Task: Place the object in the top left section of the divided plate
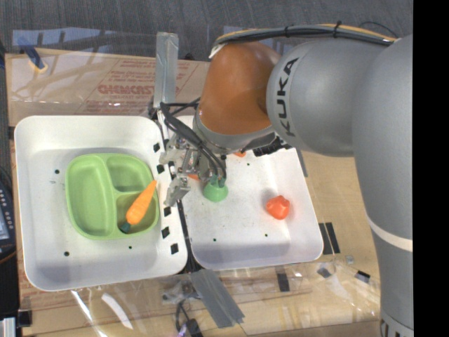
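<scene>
A: Two white bins sit side by side on the bench, the left bin (42, 251) holding a green divided plate (88, 195) and the right bin (280, 248) lying under the arm.

B: Where is the carrot?

A: The carrot (142, 202) lies on the plate's right side, slanting from upper right to lower left. Its orange body crosses the lower right section, its thin tip reaches up past the plate's right rim, and its dark green stem end rests at the plate's bottom edge. The top left section is bare green.

B: And the arm?

A: The grey KUKA arm (330, 97) reaches in from the right, its orange band (235, 86) above the wrist. The gripper (188, 176) hangs over the seam between the two bins, just right of the plate and near the carrot's tip.

B: Is the claw spread or pinching something?

A: I cannot tell. The metal parts there are tangled with cables and too small to read, and nothing is plainly seen between them.

B: Anything else in the right bin?

A: A green round object (215, 190) sits just beside the gripper, at the bin's left part. A small red-orange object (278, 206) lies further right, well apart from it.
</scene>
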You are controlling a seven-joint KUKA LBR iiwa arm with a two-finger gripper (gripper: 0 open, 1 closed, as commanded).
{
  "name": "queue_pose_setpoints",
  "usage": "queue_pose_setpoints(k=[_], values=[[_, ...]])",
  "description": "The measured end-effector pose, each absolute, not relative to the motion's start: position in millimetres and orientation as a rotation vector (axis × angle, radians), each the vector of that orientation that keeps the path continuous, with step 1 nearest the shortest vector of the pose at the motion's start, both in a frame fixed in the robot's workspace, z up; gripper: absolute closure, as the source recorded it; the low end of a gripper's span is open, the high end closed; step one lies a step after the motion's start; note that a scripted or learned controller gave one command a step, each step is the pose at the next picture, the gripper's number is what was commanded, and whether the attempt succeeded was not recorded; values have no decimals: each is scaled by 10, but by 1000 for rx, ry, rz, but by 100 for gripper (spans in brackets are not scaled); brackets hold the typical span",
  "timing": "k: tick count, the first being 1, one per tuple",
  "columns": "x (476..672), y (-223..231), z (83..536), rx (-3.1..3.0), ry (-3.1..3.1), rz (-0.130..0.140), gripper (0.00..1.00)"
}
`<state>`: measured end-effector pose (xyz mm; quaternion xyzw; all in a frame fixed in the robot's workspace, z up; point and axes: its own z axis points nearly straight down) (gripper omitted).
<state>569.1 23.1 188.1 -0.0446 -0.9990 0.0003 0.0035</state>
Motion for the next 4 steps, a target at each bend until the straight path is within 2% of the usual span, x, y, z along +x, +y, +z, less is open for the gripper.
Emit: queue_pose_setpoints(k=[1,2,3,4], values=[[5708,237,1950,-135,-3129,1,100],[5800,916,2363,-769,-3043,2,100],[5165,587,2880,-996,-2976,4,100],[5310,628,3541,-1117,-2936,2,100]])
